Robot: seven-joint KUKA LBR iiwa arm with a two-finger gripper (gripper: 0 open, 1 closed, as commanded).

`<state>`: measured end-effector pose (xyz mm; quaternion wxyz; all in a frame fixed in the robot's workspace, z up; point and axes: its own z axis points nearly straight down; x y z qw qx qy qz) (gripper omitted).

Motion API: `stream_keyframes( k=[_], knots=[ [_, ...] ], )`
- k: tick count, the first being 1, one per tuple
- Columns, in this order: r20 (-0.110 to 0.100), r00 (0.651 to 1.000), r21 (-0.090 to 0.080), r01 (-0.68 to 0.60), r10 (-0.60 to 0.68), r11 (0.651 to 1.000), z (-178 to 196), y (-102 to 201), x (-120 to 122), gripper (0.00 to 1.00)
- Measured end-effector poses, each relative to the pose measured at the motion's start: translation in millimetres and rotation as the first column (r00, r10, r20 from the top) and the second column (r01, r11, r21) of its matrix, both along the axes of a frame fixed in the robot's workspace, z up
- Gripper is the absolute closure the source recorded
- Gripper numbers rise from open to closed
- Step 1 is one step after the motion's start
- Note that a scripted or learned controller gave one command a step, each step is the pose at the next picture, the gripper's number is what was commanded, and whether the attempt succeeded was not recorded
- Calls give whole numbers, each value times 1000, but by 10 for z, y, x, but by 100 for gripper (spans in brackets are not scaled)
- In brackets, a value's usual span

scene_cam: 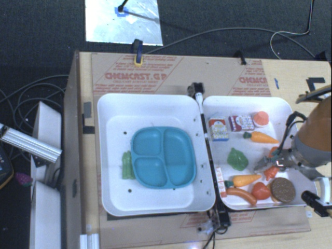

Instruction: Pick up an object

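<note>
Jaws low in the crowded right bin.
The gripper, grip state unreadable, could nudge the tomato beside the cookie.

A brown bench printed with red lettering bears two shallow white bins touching side by side, the left bin and the right bin, with a yellow clamp on its far edge.

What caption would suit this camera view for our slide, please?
KUKA arm's pincer reaches into right bin of toy food; blue divided plate sits in left bin.
</note>
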<state>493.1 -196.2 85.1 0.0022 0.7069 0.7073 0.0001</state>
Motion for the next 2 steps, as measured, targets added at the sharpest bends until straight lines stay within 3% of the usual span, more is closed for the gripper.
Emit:
stream_keyframes(
  k=[1, 2],
  knots=[
    [1, 1000, 1, -3, 3, 1000, 102, 10, 9, 100],
    [1, 1000, 3, -4, 4, 1000, 845, 461, 676, 100]
  ],
)
